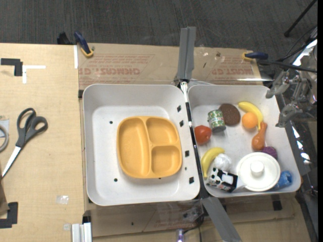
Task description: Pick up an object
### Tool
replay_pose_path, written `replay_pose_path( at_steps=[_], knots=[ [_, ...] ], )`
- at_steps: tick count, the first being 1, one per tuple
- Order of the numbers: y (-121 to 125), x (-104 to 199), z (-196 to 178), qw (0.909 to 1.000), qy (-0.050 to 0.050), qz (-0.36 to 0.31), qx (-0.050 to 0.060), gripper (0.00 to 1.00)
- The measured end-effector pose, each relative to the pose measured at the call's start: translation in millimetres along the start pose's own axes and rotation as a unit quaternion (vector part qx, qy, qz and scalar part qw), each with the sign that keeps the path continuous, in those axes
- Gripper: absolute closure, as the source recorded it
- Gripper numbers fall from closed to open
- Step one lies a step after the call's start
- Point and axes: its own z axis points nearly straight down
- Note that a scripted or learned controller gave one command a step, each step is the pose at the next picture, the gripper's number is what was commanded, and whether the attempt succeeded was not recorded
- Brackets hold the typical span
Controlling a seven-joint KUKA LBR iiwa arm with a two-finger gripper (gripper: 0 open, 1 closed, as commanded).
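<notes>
Yellow divided plate (149, 146), red tomato (203, 133), black-white cow toy (220, 177)

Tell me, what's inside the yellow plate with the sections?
Nothing shows in the yellow plate: its three sections look bare. It lies flat in the left bin, so the bin floor beneath it is covered and can't be seen.

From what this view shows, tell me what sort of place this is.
Most likely a robotics lab bench rigged for picking trials. Two white bins sit side by side on cardboard clamped to the bench, one holding toy food like a banana, and scissors lie loose alongside.
</notes>
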Motion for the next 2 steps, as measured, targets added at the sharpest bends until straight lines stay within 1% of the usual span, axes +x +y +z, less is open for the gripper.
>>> replay_pose_path(
  at_steps=[1,2],
  knots=[
    [0.1,32.1,139.5,0.9998,-0.001,-0.021,0.0,0.0],
    [-9.0,-31.7,192.5,0.9998,-0.005,-0.017,0.002,0.0]
  ],
)
